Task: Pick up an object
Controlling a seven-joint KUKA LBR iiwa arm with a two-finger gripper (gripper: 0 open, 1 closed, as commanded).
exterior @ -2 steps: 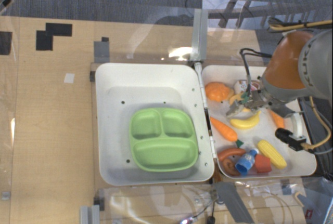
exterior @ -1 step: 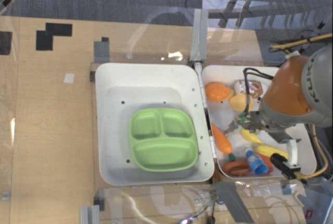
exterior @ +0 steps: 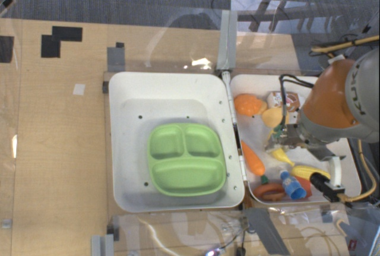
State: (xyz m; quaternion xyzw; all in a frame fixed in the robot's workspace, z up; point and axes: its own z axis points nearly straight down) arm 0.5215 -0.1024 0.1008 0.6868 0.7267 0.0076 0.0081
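The hand (exterior: 279, 141) hangs low in the right bin (exterior: 354, 157), its grip hidden so I cannot tell its state, with a yellow banana-like toy (exterior: 283, 157) just below it, lying long-axis diagonally toward the bin's near-right corner.

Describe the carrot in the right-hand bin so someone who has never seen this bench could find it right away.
Start at the right bin, the one the arm reaches into. Along its left wall, beside the divider between the two bins, lies the carrot, below the rounded orange fruit. It is the long, tapering orange piece lying at a slant, unlike the yellow items to its right.
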